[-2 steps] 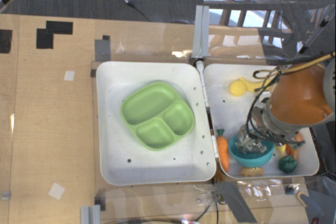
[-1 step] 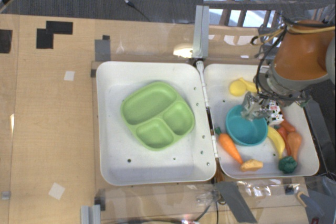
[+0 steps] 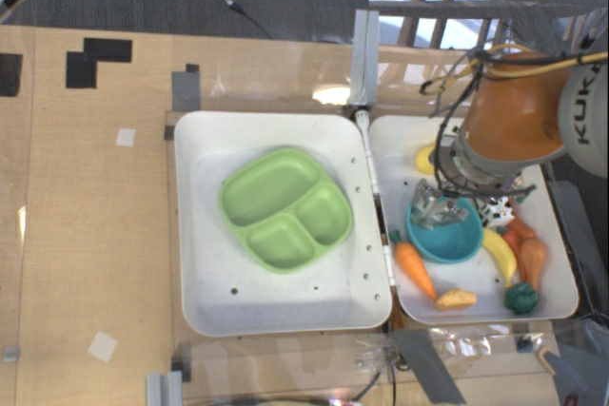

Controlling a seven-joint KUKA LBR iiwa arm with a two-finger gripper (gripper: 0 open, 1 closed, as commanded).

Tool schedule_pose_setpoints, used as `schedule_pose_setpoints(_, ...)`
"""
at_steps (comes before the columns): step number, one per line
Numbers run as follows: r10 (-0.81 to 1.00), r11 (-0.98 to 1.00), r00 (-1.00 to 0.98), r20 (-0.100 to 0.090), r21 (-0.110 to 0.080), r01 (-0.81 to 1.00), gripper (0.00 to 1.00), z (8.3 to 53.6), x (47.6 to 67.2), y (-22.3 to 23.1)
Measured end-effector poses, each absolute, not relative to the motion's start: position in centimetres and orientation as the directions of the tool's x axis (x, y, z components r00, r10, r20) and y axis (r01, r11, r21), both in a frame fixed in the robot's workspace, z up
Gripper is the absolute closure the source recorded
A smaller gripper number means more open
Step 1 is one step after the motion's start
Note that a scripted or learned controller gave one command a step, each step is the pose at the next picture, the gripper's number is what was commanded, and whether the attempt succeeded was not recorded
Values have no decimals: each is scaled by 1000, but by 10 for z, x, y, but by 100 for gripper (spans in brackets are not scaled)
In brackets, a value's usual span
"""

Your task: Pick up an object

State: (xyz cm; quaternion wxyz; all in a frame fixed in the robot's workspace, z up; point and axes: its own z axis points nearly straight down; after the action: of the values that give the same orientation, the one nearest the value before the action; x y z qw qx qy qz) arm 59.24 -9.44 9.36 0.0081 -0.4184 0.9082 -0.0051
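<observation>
Crowded into the right bin point(image 3: 569, 304) on the counter point(image 3: 86, 204): a teal bowl point(image 3: 459, 244) near the middle, a toy carrot point(image 3: 415, 269) touching its rim at 7 o'clock, a tan bread-like piece point(image 3: 456, 299) at 6 o'clock, and a banana point(image 3: 500, 253) just beside it at 3 o'clock. Further out at 4 o'clock, a dark green broccoli point(image 3: 520, 299); at 11 o'clock, part of a yellow piece point(image 3: 424, 159) tucked under the arm. Probably tipped in loose, hence the jumble and the overlaps.

Alone in the left bin point(image 3: 205, 304), lying flat and turned at a slant: a green divided plate point(image 3: 285, 209).

Reaching in from 3 o'clock, the grey arm with its orange band point(image 3: 514, 114), wrist pointed straight down over the bowl's 10 o'clock edge. Likely lined up for a vertical grab at the bowl rim, the nearest thing below. Jaws down at rim height, seemingly at or just inside the bowl wall; whether parted or clenched, impossible to tell under the wrist's glare and bulk. Nothing plainly seen between them, so no hold to claim. Bowl apparently resting on the bin floor, not lifted.
</observation>
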Motion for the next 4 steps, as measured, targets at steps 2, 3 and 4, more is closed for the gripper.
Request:
schedule_pose_setpoints(2,-761,649,-649,-15,-25,-760,0,95,502,-111)
schedule_pose_setpoints(3,-823,568,-568,-9,-23,-823,0,94,516,-180)
schedule_pose_setpoints(4,-811,585,-585,-11,-15,-811,0,91,643,-197)
